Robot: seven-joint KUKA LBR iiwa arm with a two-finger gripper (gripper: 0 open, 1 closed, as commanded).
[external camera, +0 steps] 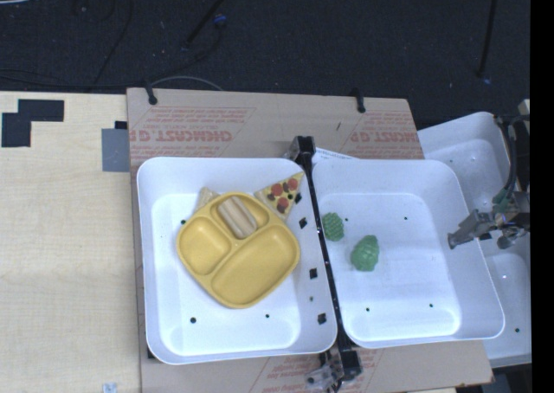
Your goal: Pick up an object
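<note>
Dark floor backs a cardboard-topped bench with two shallow white bins. At mid-frame, the right white bin (433,313) holds two small green knobbly toys (364,253). Near its right rim hangs the metal two-finger gripper (474,231), grasp state indiscernible. Left, a yellow divided plastic plate (239,253).

I see a yellow plate (240,259) in the left white bin (164,313). Two green toys (364,254) sit in the right white bin (433,313).
</note>
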